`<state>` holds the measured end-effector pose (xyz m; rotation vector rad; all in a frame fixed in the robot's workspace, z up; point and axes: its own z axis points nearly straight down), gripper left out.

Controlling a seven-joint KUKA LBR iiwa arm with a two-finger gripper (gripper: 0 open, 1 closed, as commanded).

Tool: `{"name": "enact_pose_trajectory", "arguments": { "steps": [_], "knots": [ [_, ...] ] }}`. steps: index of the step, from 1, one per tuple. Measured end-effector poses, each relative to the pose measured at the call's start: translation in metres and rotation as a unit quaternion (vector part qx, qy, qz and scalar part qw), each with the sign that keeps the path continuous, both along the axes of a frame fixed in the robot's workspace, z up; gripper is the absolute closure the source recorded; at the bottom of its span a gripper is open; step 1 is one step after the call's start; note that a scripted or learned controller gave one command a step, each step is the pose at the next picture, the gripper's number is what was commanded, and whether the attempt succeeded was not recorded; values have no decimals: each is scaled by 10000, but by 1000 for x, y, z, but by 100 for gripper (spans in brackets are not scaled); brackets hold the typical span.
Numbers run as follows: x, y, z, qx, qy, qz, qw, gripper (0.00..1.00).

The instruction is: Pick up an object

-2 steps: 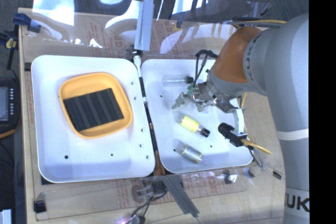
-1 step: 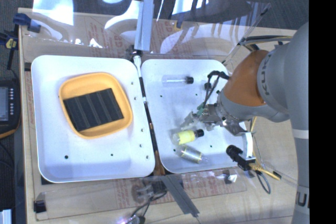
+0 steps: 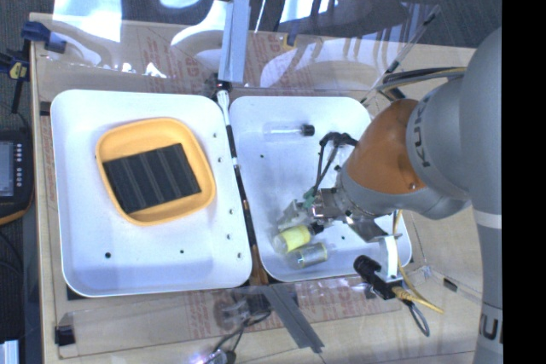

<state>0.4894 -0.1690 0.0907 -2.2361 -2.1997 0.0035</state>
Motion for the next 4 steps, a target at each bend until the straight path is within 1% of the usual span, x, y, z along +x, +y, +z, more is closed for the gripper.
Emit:
{"name": "enact_pose_trajectory", "arguments": {
  "steps": [1,2,3,4],
  "knots": [
    [1,0,10,-3,4,32,10000,100],
    [30,-37,1,-9,-7,-764,9971,100],
    [115,-31,1,-4,-11,-247,9997,100],
    [152,-35,1,-7,-14,-307,9995,100]
  ]
}}
